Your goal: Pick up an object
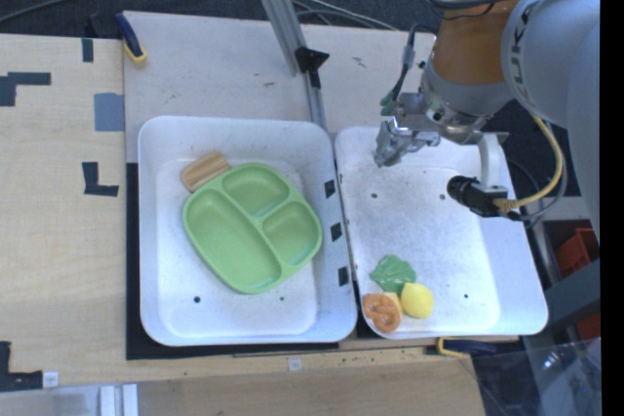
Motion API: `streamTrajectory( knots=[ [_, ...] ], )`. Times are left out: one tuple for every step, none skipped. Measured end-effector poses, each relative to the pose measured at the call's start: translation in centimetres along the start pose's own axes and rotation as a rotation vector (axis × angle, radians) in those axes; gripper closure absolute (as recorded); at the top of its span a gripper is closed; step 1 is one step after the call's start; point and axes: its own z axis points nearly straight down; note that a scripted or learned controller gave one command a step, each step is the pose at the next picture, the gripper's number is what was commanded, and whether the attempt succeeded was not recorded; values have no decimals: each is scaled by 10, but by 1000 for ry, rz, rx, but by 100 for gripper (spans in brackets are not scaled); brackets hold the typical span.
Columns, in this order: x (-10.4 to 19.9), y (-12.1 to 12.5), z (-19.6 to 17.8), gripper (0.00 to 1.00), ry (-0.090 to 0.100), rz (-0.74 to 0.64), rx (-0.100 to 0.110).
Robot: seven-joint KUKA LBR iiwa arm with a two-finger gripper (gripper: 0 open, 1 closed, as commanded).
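Gripper (393, 148) hangs over the far left corner of the right bin (507, 297), its fingers pointing down with nothing visible between them; whether they stand open or closed I cannot tell. Candidate objects sit in a tight cluster at the right bin's near left corner: a green leafy piece (393, 271), a yellow lemon (417, 300) touching it, and an orange pretzel-like item (381, 311) beside the lemon. From the gripper, that cluster lies straight toward the near edge along the bin's left wall, well apart, so the coming move is probably a travel along that wall, then a descent
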Motion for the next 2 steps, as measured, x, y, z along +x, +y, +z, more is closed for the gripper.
streamTrajectory(
  knots=[
    [54, -29, -1, 100, 1, -2, -1],
    [102, -51, 16, 100, 0, -1, 0]
  ],
)
